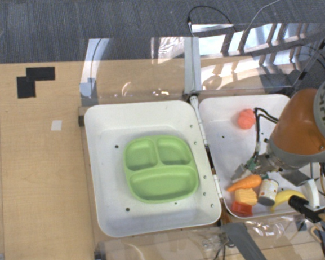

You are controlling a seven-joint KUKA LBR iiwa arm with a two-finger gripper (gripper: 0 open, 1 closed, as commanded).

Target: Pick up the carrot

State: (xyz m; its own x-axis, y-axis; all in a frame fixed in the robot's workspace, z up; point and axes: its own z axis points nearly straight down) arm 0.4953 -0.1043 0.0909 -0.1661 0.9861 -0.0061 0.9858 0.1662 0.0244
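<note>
The orange carrot (243,183) lies on its side near the front of the right bin (224,127), pointing left. My gripper (260,168) hangs just above the carrot's thick right end, at the tip of the grey arm with the orange band (301,128). A finger (250,165) reaches down toward the carrot's top; nothing is lifted.
Around the carrot lie a yellow block (245,195), a red piece (241,208), a white can (267,191) and a yellow banana (285,198). A pink-orange ball (246,119) sits further back. The left bin (106,160) holds a green divided plate (160,167).
</note>
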